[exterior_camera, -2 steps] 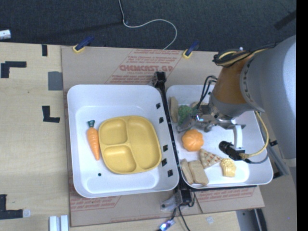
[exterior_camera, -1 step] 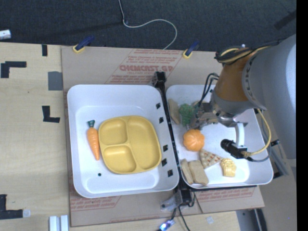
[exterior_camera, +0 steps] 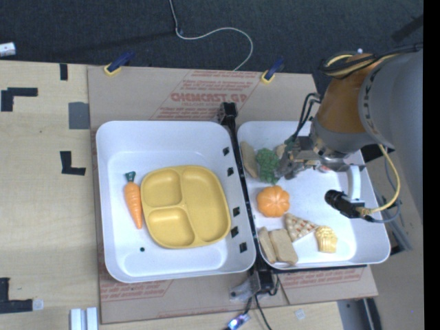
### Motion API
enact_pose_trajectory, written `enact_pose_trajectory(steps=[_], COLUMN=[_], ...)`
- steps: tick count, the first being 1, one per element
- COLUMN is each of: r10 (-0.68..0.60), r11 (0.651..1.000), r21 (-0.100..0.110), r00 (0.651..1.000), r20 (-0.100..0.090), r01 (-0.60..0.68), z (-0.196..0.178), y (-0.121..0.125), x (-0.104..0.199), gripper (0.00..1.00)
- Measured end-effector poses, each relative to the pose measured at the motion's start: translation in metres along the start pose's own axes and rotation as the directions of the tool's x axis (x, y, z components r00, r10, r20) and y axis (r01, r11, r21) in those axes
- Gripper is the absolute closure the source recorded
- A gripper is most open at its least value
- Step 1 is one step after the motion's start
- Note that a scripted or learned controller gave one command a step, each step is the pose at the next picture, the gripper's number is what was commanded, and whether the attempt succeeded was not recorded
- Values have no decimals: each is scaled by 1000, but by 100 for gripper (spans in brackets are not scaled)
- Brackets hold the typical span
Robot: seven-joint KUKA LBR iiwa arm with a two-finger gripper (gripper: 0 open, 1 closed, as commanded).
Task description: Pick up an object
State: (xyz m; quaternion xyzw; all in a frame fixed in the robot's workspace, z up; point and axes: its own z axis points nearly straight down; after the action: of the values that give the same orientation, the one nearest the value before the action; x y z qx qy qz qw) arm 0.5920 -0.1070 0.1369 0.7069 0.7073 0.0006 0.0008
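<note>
Green broccoli (exterior_camera: 267, 161) in right bin's upper left, beside end effector (exterior_camera: 287, 162)

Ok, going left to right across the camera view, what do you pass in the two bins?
Carrot → yellow divided plate → orange → pizza slice → corn piece.

Only readable thing here is the red print on the cardboard sheet (exterior_camera: 199, 95) under the two bins, upper middle of the frame. It shows upside down and mirrored-looking from this angle, big red block letters that look like "CHEMGARD" or close to it, can't swear to every letter. There's a smaller red line right above it, way too tiny to make out. More red print peeks out along the bottom edge of the cardboard, unreadable too.
</note>
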Motion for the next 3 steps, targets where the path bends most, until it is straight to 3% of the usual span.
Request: enact_pose_trajectory(steps=[2,3], r10=[-1,-1], r11=[1000,1000], r21=[-1,7], r00=[1000,1000], r20=[1,-1], r01=[1,1], z=[-90,-78], y=[1,-42], x=[-5,23], gripper=[100,100])
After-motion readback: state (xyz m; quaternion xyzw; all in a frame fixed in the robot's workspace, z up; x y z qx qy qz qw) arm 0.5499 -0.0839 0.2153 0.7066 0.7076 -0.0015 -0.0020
